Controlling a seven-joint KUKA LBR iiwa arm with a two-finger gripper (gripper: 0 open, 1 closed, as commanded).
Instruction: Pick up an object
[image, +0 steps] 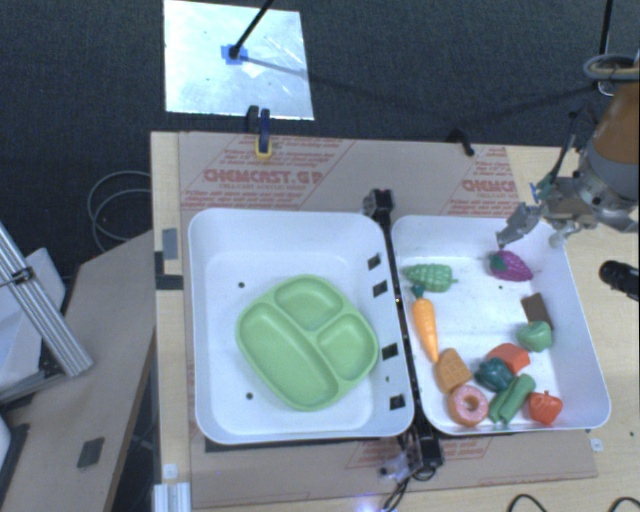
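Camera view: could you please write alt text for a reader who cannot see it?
The robot's hand hovers over the right bin's far edge, near a purple toy; it holds nothing. That bin contains toy foods, among them a carrot and a donut. The left bin holds a green divided plate.

Robotics lab, two white bins (300, 225) on cardboard (toy food), aluminium framing (40, 310)

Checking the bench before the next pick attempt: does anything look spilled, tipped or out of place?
Nothing stands out. The green three-compartment plastic plate lies flat in the left white bin; the toy foods, such as the orange carrot, sit inside the right white bin.
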